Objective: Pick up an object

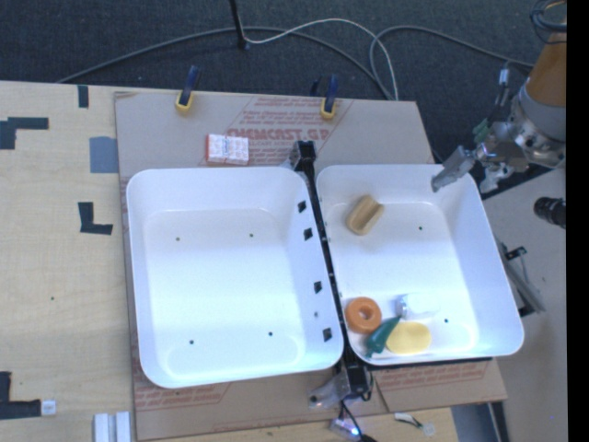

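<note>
Gripper [448, 173]: over right bin's [479, 247] far right corner, finger state cannot be told; nothing seen held. Step: approach; next, descend onto a chosen object. Tan rounded block [364, 215]: far left area. Orange ring [363, 314], green piece [380, 336], smooth yellow oval [409, 338]: clustered at near edge.

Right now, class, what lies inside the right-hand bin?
The right-hand bin holds a tan block and, clustered at its near edge, an orange ring, a green piece, a yellow lump. The lump partly covers the green piece.
</note>
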Controlling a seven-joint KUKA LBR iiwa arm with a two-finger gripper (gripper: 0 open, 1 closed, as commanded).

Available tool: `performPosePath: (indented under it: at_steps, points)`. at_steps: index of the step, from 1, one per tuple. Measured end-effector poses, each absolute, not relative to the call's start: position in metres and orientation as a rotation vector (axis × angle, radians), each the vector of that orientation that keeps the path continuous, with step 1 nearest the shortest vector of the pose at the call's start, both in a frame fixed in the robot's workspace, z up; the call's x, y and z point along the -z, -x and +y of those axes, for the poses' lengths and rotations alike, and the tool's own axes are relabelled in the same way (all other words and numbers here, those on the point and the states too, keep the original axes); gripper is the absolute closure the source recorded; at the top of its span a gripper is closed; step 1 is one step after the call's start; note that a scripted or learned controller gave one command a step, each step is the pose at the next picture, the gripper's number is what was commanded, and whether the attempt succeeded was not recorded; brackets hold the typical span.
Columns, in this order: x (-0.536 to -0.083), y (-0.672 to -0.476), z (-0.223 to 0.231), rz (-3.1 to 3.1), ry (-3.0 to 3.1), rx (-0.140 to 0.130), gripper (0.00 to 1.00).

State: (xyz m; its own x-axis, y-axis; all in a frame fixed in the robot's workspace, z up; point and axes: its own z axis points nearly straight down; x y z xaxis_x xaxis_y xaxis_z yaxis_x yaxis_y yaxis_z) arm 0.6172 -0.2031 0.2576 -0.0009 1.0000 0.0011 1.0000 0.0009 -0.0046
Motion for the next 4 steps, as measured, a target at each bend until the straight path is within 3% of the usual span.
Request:
performPosePath:
  at_steps: [1,2,3,4]
  points:
    - [-0.176,-0.556,-0.153,-2.217,2.211,-0.009,0.00]
    - [-0.165,-0.604,-0.119,-2.223,2.214,-0.004,0.00]
    - [-0.084,-0.636,-0.100,-2.219,2.216,-0.007,0.00]
    - [-0.087,-0.599,-0.154,-2.217,2.223,-0.002,0.00]
